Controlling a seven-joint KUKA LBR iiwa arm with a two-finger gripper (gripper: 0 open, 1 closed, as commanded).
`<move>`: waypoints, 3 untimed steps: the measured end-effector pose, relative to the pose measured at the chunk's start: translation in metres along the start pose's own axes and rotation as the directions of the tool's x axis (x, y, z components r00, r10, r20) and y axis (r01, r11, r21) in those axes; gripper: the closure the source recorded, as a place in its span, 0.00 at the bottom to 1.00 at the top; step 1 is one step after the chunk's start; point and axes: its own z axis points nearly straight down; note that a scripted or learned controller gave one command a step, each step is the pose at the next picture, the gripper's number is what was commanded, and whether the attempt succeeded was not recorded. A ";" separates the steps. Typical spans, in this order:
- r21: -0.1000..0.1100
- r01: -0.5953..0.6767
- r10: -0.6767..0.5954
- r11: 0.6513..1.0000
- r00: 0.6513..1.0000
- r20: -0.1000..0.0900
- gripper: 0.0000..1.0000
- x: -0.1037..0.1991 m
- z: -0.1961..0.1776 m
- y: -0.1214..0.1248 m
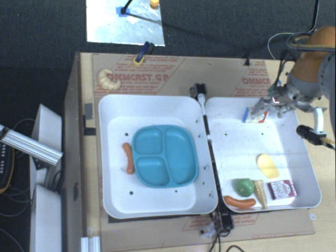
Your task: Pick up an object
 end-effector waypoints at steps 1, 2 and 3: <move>0.000 0.000 0.000 1.000 1.000 0.000 0.00 0.000 -0.017 0.000; 0.002 0.000 0.000 1.000 1.000 0.000 0.00 0.000 -0.008 0.000; 0.002 0.001 -0.001 1.000 1.000 0.000 0.00 0.015 -0.014 0.000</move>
